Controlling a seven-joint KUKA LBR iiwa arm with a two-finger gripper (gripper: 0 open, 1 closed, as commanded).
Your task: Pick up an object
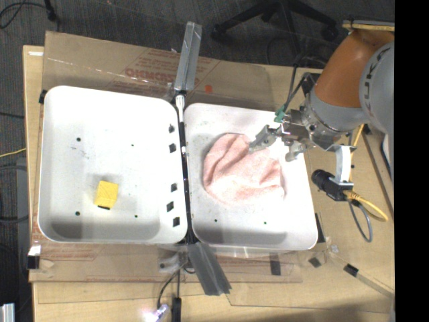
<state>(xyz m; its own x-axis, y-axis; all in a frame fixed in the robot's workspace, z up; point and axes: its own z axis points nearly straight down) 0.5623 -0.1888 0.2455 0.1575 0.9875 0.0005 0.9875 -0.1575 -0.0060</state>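
Red print on the cardboard sheet [154,69] is too blurred to read.

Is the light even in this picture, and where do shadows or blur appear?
Camera view: light is mostly even; a soft shadow lies along the near inner wall of the left shallow white bin; the small yellow foam block and crumpled pink cloth look slightly soft.

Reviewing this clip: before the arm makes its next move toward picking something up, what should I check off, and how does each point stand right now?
1. Something to pick lies in reach: ok, pink cloth in the right bin.
2. Gripper over the cloth: ok, at its upper right edge.
3. Fingers open: ok, spread apart.
4. Cloth between the fingers: not ok, nothing held yet.
5. Height above the cloth: cannot tell from this slant.
6. Second option available: ok, yellow block in the left bin.
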